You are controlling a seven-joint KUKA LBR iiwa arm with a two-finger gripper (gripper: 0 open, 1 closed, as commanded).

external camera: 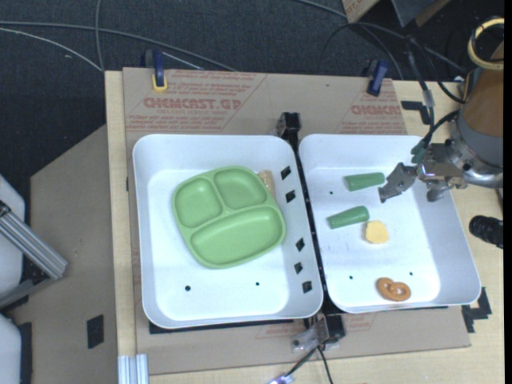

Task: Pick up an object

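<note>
Right bin [448,246]: two green cylindrical pieces [364,182] [348,217], yellow round piece [377,232], pretzel [394,290]. Gripper [395,186] above bin, just right of upper green piece; jaws' state cannot be told. Left bin [160,214]: green divided plate [229,216].

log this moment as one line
gripper: over right bin, beside upper green piece | held: nothing seen | left bin: green plate

Two white bins [160,294]: smooth glossy plastic. Green divided plate [230,216]: matt plastic, smooth. Bench board [192,98]: brown paper-faced sheet, printed red, matt. Gripper [398,182]: dull grey metal. Pretzel [394,289]: shiny brown. Yellow piece [377,232]: smooth, plastic-looking. Floor [48,70]: dark rough carpet
</note>
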